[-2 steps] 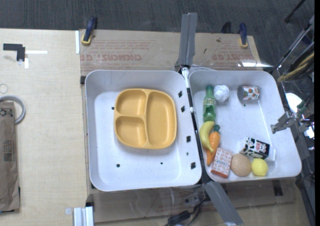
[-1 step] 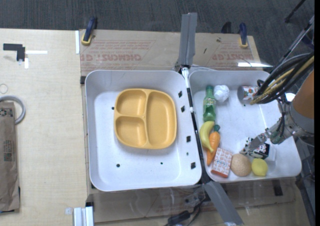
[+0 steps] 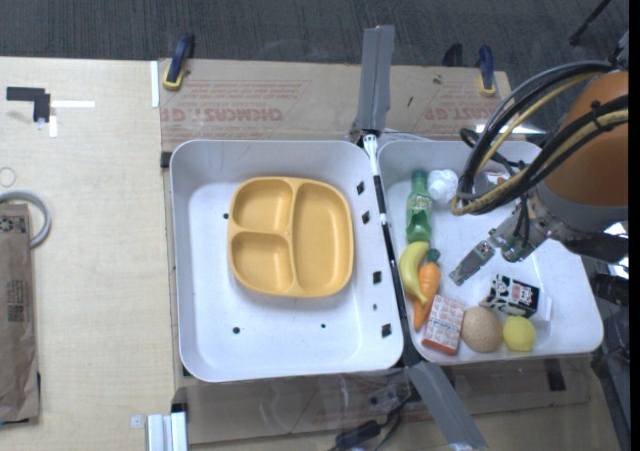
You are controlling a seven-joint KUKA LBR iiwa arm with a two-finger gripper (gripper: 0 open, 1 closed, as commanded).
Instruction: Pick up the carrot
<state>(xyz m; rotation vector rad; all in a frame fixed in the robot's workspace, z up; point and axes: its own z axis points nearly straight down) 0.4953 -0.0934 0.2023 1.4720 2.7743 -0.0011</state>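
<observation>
The carrot (image 3: pixel 427 291) is orange with a small green top. It lies in the right bin (image 3: pixel 575 339) near its left wall, pointing toward the front, tight against a yellow banana (image 3: pixel 410 270) on its left. My gripper (image 3: pixel 471 264) hangs over the middle of that bin, just right of the carrot and apart from it. Nothing shows in its grasp. The grey arm with its orange band (image 3: pixel 598 139) comes in from the right.
Around the carrot in the right bin are a green bottle (image 3: pixel 419 210), a white lump (image 3: pixel 441 182), a pink snack box (image 3: pixel 444 326), a brown ball (image 3: pixel 481 330), a lemon (image 3: pixel 519 334) and a black-and-white carton (image 3: pixel 514 295). The left bin (image 3: pixel 200 289) holds a yellow divided plate (image 3: pixel 292 236).
</observation>
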